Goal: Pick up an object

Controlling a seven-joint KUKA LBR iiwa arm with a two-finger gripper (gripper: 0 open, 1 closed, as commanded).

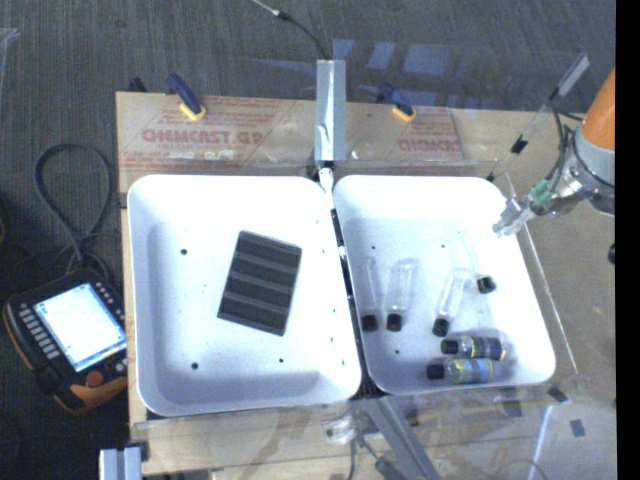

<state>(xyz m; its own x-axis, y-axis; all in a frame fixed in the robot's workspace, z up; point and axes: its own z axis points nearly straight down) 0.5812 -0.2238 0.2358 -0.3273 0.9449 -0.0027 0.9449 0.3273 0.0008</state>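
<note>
In the left bin (150, 218) lies a dark ridged rectangular pad (260, 283), slightly tilted. The right bin (420, 200) holds three clear vials with black caps (400, 290) lying side by side in its middle, and a small black cap piece (486, 285) sits near its right wall. Two small dark bottles with yellowish labels (472, 358) lie at its front right corner. My gripper (515, 215) hangs over the right bin's back right rim, above and apart from all the objects. Nothing is seen in it. The orange band of the arm (605, 118) is at the right edge.
A grey metal post (330, 113) stands at the back where the two bins meet. Blue clamps (185, 93) (397, 105) hold the wooden board. On the floor to the left lies a control pendant (70, 333) with a coiled cable (70, 183).
</note>
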